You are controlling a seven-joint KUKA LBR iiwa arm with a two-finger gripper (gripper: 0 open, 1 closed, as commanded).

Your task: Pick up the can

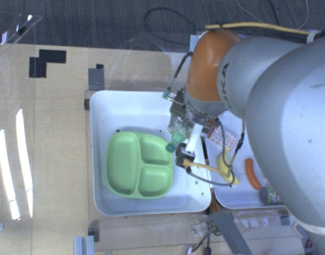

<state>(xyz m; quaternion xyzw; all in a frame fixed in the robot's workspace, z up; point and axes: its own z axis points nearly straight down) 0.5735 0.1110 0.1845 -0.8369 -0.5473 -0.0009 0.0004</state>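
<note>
Camera view: gripper (179,142) over left bin (125,102); finger state unreadable. Green divided tray (138,164) just beside fingers; can (268,195) well apart.

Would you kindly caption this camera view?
Arm's claw hangs over green tray; can lies in the other bin.

Two white bins (104,142) sit on the table. One green tray (138,164), one small green bottle (176,141), one banana (225,166), one sausage (252,173), one can (268,195), and one red-printed card (223,137).
</note>
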